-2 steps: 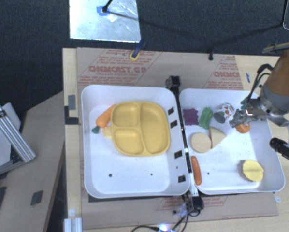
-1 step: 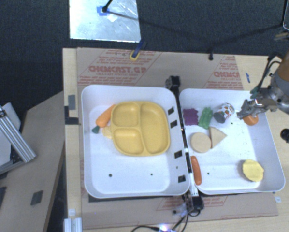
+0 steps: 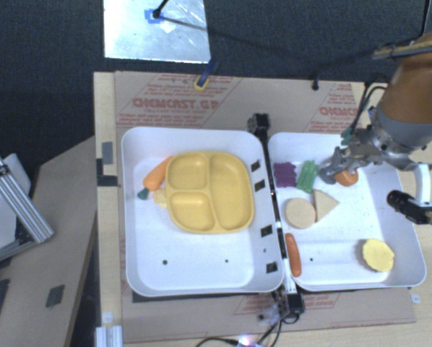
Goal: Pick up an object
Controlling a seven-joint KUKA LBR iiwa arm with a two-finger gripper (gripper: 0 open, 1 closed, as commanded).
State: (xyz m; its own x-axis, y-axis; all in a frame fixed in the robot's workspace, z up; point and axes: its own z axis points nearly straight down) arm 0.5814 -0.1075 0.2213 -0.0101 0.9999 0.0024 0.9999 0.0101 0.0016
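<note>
Two white bins (image 3: 129, 194) on cardboard-covered bench (image 3: 173, 96), dark carpet (image 3: 42, 49).

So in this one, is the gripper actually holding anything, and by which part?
Cannot be told. The gripper is low in the right bin, right by the orange piece and green piece, but no hold is visible.

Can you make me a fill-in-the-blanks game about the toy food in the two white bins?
1. The yellow tray lies in the ____ bin.
2. The toy carrot touches the tray's ____ edge.
3. The purple toy sits beside a ____ toy.
4. The gripper is over the ____ bin.

Missing words: left; left; green; right
</note>
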